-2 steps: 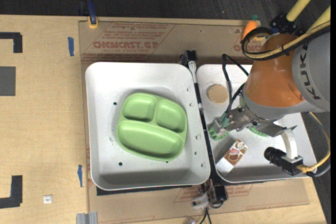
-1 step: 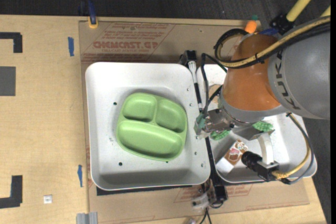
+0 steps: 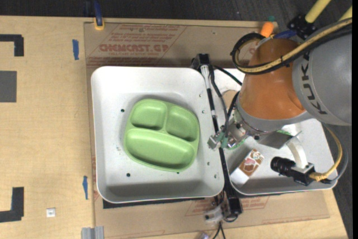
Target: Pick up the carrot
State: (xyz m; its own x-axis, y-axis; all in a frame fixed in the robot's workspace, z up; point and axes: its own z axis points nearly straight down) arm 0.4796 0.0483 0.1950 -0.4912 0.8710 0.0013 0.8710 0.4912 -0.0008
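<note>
"KUKA" lettering on the grey arm (image 3: 330,73), faint red "CHEMCAST GP" print on the cardboard sheet (image 3: 134,42)

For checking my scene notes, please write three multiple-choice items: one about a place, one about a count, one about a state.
1. Where does the green plate lie?
A. right bin
B. left bin
C. bare bench

2. How many compartments has it?
A. two
B. three
C. five

3. How does it lie?
A. flat, hollows upward
B. upside down
C. standing on its edge

Answers:
1 B, the white bin walls surround it at the view's left.
2 B, two small hollows above one long one.
3 A, the hollows face the camera.
</note>
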